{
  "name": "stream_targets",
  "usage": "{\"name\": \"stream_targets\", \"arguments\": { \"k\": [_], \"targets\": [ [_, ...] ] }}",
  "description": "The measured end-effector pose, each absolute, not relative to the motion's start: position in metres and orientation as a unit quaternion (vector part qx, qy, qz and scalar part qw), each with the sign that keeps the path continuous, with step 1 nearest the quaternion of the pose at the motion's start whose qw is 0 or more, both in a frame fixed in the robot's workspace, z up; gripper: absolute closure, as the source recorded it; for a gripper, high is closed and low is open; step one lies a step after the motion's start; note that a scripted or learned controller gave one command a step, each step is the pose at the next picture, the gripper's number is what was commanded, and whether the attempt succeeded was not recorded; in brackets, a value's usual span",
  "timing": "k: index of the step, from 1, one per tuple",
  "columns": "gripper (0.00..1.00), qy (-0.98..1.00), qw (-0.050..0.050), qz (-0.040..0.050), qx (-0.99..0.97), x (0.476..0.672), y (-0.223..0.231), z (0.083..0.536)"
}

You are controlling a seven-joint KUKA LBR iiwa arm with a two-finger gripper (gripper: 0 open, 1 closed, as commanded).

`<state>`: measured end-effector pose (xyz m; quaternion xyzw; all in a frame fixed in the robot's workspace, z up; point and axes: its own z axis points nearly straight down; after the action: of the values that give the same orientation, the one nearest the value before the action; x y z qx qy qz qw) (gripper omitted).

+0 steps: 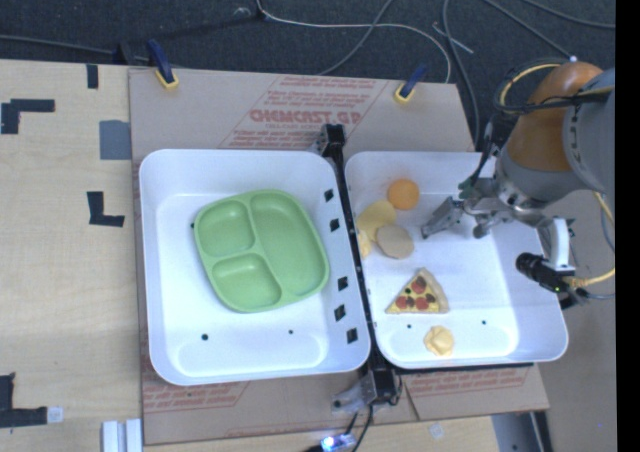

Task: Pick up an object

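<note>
Left of hand [462, 221], seemingly apart: biscuit [395, 241].

bench [60, 240] under cardboard sheet [300, 110], bins [160, 240]

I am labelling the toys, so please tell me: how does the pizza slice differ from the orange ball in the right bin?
The pizza slice is a flat triangle; the orange ball is round. The slice is yellow with red dots; the ball is plain orange. The slice lies nearer the bin's front, the ball nearer its back. Both rest on the floor of the right bin.
</note>
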<state>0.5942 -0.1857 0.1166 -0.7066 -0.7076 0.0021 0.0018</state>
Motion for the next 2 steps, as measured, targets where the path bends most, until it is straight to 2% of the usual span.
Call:
{"name": "stream_targets", "arguments": {
  "k": [1,2],
  "targets": [
    [0.0,-0.708,-0.001,0.0011,-0.706,0.594,-0.185,0.084],
    [1.0,-0.708,-0.003,0.0002,-0.706,0.596,-0.186,0.096]
  ]
}}
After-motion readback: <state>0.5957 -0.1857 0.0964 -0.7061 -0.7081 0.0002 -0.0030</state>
